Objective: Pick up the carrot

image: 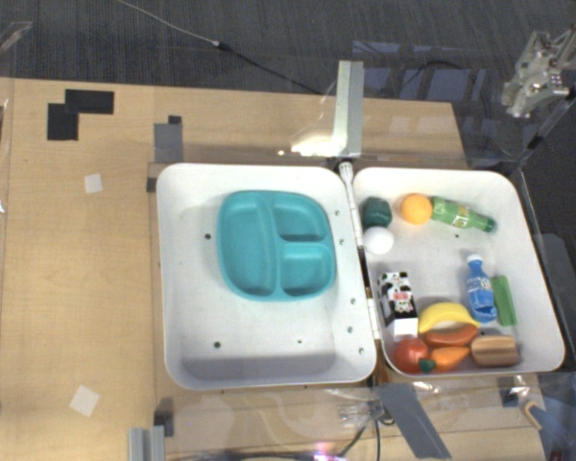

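Since the carrot (450,357) lies wedged among fruit in the right bin (524,221) — the gripper (540,68) hangs well apart, and we cannot tell its state.

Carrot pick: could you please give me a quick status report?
Claw up at top right, away from the bins. Orange tapered carrot untouched in right white bin, near front wall. Crowded by red tomato, yellow banana.

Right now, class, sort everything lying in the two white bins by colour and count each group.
Teal: 1, the divided plastic plate
Green: 3, dark round fruit, bottle, stick
Orange: 2, round fruit, carrot
White: 1, ball
Black-and-white: 1, carton
Blue: 1, bottle
Yellow: 1, banana
Red: 2, tomato, sausage
Brown: 1, bread
Total: 13
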`<state>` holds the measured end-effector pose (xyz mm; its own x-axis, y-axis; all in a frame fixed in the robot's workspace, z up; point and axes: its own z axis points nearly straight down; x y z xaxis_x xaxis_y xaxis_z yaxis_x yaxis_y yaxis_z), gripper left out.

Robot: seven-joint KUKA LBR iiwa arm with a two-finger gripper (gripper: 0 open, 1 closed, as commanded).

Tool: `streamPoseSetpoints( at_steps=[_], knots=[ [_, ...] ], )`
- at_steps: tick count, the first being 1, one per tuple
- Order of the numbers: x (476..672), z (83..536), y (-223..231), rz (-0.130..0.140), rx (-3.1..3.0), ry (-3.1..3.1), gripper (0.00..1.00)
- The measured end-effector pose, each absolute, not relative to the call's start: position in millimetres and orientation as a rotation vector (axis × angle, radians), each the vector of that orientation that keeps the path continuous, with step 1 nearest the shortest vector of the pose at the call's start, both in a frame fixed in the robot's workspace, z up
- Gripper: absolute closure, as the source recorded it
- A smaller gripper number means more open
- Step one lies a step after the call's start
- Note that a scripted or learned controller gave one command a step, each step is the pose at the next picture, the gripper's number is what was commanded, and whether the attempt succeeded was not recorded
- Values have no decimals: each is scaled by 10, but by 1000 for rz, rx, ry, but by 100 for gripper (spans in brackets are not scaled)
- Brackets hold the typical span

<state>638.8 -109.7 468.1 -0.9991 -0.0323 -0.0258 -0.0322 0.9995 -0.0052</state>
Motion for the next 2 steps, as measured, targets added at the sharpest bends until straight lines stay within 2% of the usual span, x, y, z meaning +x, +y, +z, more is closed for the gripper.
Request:
streamPoseSetpoints(
  at_steps=[1, 2],
  knots=[
    [6267, 3668, -1741, -3, -428, 3105, 100],
    [5694, 3903, -2075, -10, -557, 3079, 100]
  ],
)
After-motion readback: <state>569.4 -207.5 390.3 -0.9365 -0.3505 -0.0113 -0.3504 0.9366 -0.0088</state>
